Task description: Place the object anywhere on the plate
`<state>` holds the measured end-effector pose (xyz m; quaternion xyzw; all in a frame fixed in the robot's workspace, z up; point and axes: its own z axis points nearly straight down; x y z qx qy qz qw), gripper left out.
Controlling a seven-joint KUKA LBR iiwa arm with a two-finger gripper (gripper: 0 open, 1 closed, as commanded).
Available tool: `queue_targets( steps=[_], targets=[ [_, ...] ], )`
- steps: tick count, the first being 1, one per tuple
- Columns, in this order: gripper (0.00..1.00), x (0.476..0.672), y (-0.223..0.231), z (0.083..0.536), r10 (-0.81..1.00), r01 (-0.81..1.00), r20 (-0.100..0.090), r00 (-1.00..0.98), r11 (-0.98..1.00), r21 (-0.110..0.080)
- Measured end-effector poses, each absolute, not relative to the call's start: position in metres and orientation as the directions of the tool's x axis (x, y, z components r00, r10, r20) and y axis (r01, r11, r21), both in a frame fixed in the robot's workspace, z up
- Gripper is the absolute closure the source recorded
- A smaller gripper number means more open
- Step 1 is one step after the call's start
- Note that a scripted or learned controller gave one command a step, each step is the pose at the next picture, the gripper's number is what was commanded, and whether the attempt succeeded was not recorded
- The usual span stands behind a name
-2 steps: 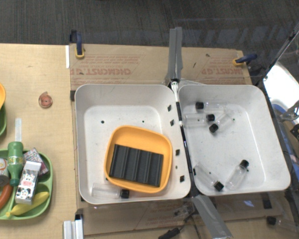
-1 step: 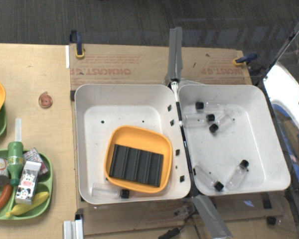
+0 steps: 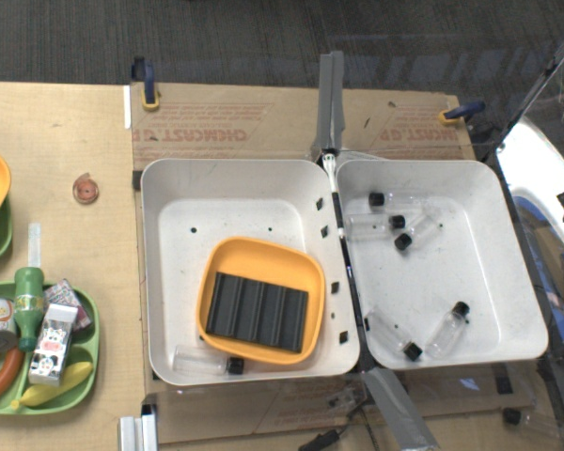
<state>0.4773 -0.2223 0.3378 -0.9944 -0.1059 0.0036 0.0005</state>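
Meanwhile black ridged block (image 3: pixel 258 313) flat on orange plate (image 3: pixel 260 252) — left bin (image 3: pixel 169 195).

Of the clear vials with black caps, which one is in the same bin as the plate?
The vial lying along the left bin's front wall, just below the yellow plate. All the other vials lie in the right bin.

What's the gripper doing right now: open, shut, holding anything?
Gripper: its state cannot be told from the camera view. The black ridged object already lies on the yellow plate.
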Motion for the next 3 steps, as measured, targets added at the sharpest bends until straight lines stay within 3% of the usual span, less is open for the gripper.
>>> queue_targets(
  steps=[3],
  targets=[
    [0.00, 0.4774, -0.2221, 0.3377, 0.210, 0.210, -0.007, 0.978, -0.978, -0.002]
  ],
)
